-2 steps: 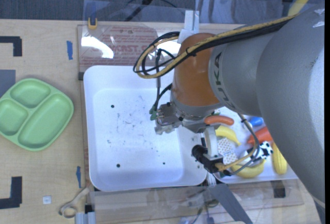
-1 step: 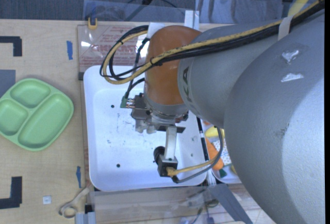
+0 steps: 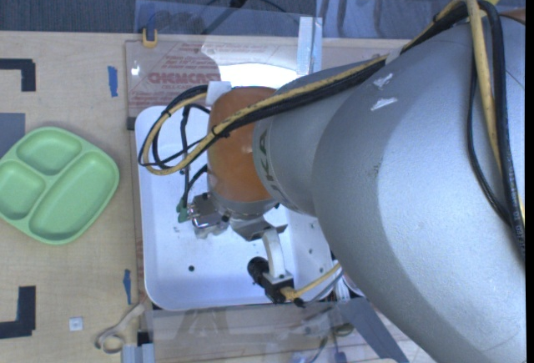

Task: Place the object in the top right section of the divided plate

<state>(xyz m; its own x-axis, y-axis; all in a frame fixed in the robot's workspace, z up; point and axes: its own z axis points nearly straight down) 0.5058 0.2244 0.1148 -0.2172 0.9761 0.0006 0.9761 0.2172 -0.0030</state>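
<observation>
A light green divided plate (image 3: 57, 184) with three sections lies on the wooden bench at the far left, outside the bins. My gripper (image 3: 203, 217) hangs low over the middle of the left white bin (image 3: 167, 278), under the orange wrist band (image 3: 238, 157). It is seen from above, and the wrist hides what is beneath it. A small green bit (image 3: 180, 208) shows at the gripper's left edge; I cannot tell what it is. The gripper is about a plate's width to the right of the plate.
The big grey arm (image 3: 400, 186) covers the right half of the view. Yellow and black cables (image 3: 167, 144) loop over the bin's left part. Clear plastic walls (image 3: 217, 44) stand behind the bin. Black tape marks (image 3: 21, 73) and blue tape (image 3: 113, 79) lie on the bench.
</observation>
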